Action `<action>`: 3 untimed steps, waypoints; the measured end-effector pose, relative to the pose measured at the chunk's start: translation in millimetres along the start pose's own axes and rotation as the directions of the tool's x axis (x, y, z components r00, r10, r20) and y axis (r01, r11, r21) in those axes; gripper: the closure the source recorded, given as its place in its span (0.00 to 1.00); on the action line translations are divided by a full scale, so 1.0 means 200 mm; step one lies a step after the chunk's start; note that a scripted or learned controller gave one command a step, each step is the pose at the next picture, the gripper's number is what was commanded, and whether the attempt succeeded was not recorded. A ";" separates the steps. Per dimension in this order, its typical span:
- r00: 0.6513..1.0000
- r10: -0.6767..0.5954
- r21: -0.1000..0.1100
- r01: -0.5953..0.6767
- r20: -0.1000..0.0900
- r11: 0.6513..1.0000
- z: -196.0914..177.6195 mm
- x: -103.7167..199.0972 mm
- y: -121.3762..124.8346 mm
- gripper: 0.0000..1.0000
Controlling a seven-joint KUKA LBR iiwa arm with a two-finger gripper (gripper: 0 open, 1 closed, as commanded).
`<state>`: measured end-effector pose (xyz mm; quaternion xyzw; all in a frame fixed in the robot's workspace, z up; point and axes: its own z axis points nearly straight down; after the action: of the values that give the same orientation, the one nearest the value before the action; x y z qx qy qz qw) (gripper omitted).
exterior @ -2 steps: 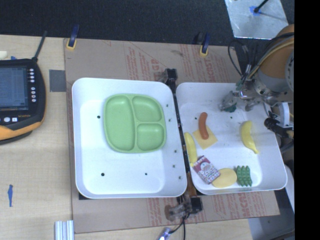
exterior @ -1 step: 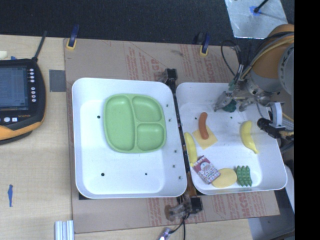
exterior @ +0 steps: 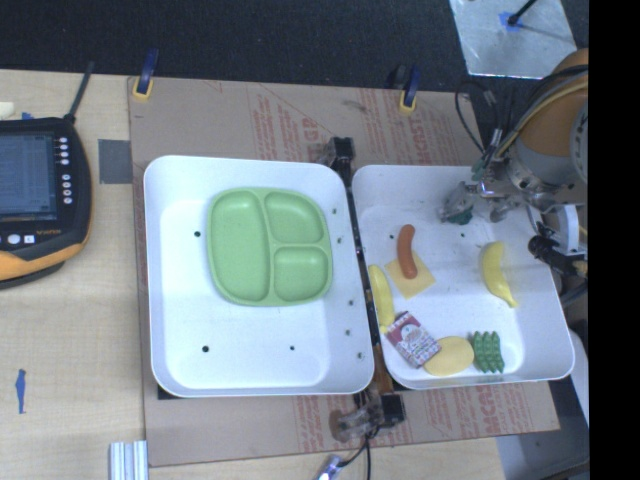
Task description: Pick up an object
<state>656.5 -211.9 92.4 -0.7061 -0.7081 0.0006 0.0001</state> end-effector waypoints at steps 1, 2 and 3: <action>1.000 -0.001 0.003 0.001 -0.001 1.000 0.00 0.02 0.00 0.00; 1.000 -0.003 0.005 0.003 -0.001 1.000 0.00 0.17 0.00 0.00; 1.000 0.000 0.001 0.000 0.000 1.000 0.00 0.00 0.00 0.00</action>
<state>656.5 -212.0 92.5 -0.7061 -0.7081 0.0006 0.0004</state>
